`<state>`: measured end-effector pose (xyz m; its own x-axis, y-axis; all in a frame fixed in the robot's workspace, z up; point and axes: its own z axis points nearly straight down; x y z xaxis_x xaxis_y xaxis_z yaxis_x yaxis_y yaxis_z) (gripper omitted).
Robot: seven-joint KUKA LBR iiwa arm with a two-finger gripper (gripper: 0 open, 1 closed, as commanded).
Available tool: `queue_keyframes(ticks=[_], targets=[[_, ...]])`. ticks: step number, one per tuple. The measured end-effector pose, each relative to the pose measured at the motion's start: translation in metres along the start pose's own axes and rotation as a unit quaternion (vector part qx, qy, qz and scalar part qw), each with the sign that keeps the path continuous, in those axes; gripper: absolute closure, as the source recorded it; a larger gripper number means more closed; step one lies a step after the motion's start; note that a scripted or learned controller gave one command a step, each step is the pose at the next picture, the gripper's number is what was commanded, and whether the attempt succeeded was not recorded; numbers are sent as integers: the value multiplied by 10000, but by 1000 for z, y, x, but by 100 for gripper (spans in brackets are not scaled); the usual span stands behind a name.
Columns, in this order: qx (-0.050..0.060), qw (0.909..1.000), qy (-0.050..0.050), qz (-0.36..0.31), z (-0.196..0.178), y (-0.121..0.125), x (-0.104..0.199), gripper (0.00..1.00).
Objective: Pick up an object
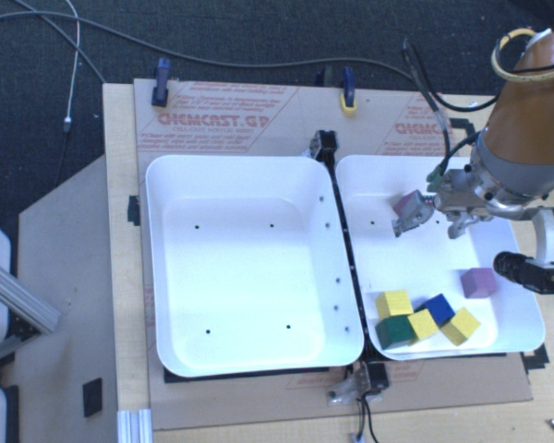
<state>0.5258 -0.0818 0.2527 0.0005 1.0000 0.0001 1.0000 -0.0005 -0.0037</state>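
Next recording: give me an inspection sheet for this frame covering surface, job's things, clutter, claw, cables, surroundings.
Surface: bench bearing a left bin and a right bin side by side on printed cardboard.
Job's things: in the right bin, three yellow blocks, a blue block and a green block clustered at the near edge; a purple block apart.
Clutter: two clamps on the cardboard's far edge.
Claw: claw over the right bin, nothing seen between its fingers.
Cables: cable across the floor.
Surroundings: dark floor.
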Motion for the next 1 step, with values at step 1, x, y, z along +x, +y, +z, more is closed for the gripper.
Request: queue_keyframes(ticks=[1], targets=[[-21,10000,-1,-2,-2,1,0,0]])
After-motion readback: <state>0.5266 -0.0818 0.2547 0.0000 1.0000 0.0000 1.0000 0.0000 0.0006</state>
